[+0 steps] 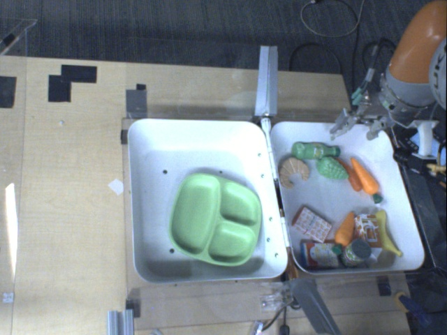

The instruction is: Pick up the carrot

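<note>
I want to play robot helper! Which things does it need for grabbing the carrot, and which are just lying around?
Needed:
carrot, in the right bin
gripper, above that bin's far edge

Just lying around:
green bottle
croissant
banana
cracker box
green divided plate in the left bin

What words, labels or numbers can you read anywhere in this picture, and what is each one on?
No text reads clearly.
Small box in the right bin: a printed pattern, too blurred to read.
Carton: a printed face, too small to read.
Packet and can: labels blurred.
Green bottle: no legible label.
Carrot and green tray: no print seen.
</note>
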`<state>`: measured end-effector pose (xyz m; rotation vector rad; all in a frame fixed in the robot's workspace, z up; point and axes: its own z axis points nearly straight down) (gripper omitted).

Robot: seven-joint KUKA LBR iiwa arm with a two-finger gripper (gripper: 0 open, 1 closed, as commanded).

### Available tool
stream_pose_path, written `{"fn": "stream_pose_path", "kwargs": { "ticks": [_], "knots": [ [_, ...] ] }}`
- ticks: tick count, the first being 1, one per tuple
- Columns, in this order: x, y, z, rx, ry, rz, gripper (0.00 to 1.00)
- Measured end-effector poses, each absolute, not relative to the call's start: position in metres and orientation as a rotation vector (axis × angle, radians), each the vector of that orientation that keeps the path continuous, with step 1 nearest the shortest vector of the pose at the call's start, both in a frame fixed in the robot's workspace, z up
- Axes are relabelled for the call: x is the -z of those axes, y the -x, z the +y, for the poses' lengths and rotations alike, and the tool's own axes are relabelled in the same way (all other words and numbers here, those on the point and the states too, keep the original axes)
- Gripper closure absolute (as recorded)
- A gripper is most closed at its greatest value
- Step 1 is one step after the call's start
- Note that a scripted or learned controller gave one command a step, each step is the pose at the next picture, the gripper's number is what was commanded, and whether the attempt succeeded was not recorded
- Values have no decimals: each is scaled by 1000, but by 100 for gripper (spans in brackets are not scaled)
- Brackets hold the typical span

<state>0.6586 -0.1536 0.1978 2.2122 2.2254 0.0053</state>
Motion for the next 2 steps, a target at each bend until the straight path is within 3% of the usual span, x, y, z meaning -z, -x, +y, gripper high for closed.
{"fn": "stream_pose_path", "kwargs": {
  "ticks": [1, 2],
  "knots": [
    [-98, -637, -205, -4, -2001, 2415, 0],
    [-89, -593, -205, -8, -1909, 2482, 0]
  ]
}}
